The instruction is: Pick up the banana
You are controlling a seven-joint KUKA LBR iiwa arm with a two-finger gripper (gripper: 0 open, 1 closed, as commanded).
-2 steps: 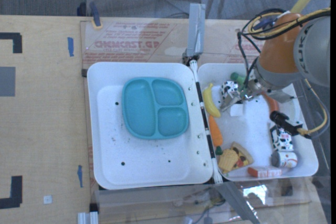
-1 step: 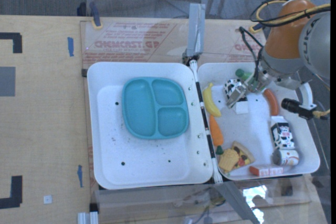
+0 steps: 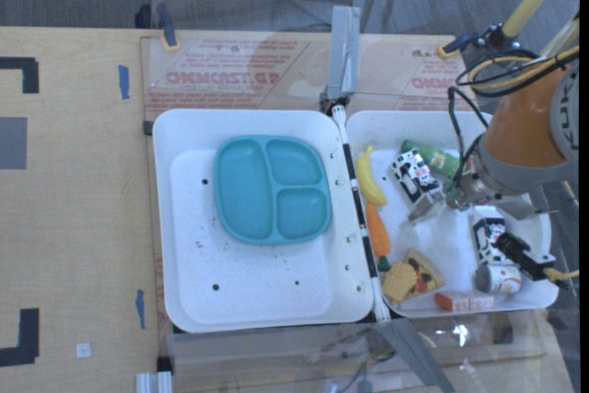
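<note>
The yellow banana (image 3: 370, 178) lies in the right bin (image 3: 543, 290), lengthwise against its left wall, near the top. My gripper (image 3: 442, 202) hangs low over the middle of that bin, under the orange-banded wrist (image 3: 523, 130). It is about a banana's length to the right of the banana and apart from it. A black-and-white cow-patterned carton (image 3: 414, 172) lies between the gripper and the banana. Nothing visibly sits in the gripper.
An orange carrot (image 3: 377, 231) lies just below the banana. A green bottle (image 3: 444, 161), a toast-like piece (image 3: 410, 276), a red block (image 3: 456, 300), a second cow-patterned item (image 3: 493, 240) and a cup (image 3: 497, 279) share the right bin. The left bin (image 3: 184, 271) holds a teal divided plate (image 3: 272, 189).
</note>
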